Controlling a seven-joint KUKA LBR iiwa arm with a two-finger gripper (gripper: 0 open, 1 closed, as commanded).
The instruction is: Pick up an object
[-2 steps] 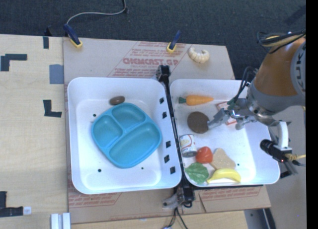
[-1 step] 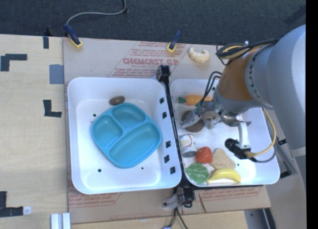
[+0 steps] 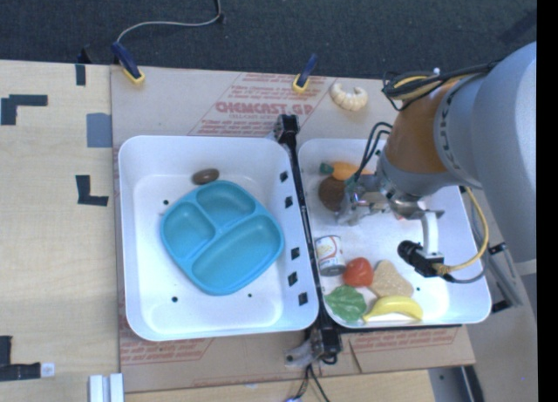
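Grey arm is hovering its gripper (image 3: 353,208) over the right bin (image 3: 453,309) near the brown round object (image 3: 330,191) at its upper left corner, nothing lifted yet, so the pick is remaining undone.

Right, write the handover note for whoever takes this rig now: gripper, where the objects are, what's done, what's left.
Gripper: low in the right bin, beside the brown round object; finger state unreadable, no grasp visible.
Right bin also has an orange piece, small can, tomato, green leafy item, banana and tan slice.
Left bin: blue divided plate, small brown item.
Done: the arm is over the right bin.
Left: the pick and lift.
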